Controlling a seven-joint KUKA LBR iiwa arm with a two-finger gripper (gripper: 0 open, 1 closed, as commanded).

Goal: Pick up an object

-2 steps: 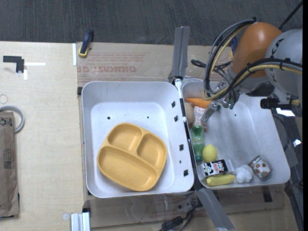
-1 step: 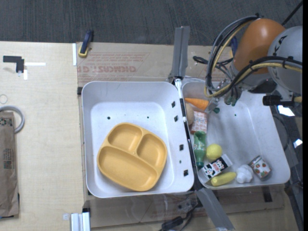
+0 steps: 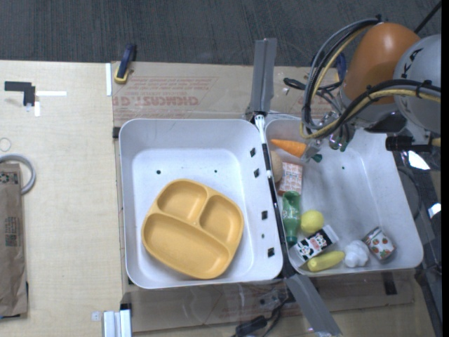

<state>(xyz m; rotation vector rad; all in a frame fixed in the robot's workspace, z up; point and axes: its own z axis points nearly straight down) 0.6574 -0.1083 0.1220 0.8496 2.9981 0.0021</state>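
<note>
Gripper hovers at the right bin's far left corner — open or closed, I cannot tell. Just beside it lies a carrot — against the left wall.

Arm reaching from right, hand lowered.

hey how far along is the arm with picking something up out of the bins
Done: nothing looks lifted; the carrot, lemon and other small items lie in the right bin, the yellow divided plate in the left. In hand: the gripper hangs at the right bin's far end, beside the carrot, nothing visibly held. Left: grasp and lift.
</note>
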